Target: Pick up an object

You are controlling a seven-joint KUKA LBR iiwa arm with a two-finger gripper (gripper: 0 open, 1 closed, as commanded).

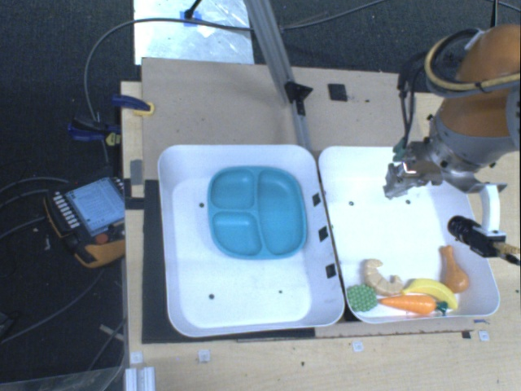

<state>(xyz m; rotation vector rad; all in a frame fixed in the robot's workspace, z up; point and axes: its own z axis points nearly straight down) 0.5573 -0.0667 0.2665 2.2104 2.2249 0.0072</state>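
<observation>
Food point(411, 290) crowded the right bin's point(350, 218) near rim, open floor beyond; gripper point(399, 182) hung there, grip unclear; left bin point(183, 243) held a blue tray point(257, 212)

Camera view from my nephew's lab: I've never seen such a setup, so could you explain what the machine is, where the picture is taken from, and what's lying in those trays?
The picture comes from one camera fixed above a bench, looking down at a slant. The grey and orange machine at the right is a robot arm; its job is to pick up an object. Its claw hangs over the upper part of the right bin. Nothing shows between its tips.

Two shallow white bins sit side by side. The left bin holds a blue divided plate. Toy food is bunched in the right bin's near corner: a carrot, a banana, a drumstick, a green piece and a pale beige piece.
</observation>
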